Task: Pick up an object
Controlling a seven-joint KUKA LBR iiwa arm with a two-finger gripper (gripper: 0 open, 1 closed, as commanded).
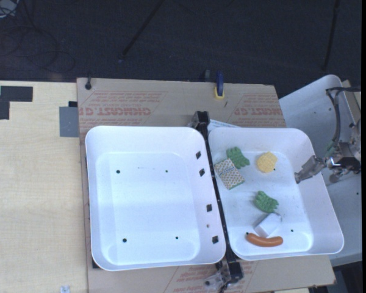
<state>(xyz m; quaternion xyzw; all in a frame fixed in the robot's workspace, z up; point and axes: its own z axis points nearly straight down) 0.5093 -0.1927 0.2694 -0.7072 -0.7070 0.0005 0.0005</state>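
Objects: I see two green pieces (237, 157) (266, 201), a yellow round (267, 162), a checkered block (229, 174), a white block (268, 224) and a sausage (264, 240) in the right bin (317, 182).
Gripper (306, 173): over that bin's right rim; I cannot tell its state.
Surface: cardboard sheet (146, 105) on pale bench (30, 188); dark floor (171, 29) behind.

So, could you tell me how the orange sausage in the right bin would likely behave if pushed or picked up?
The sausage looks long and rounded, so it would probably roll if nudged sideways. Its smooth sheen suggests it could slip in a pinch. It lies beside a white block, which may hinder a grasp.
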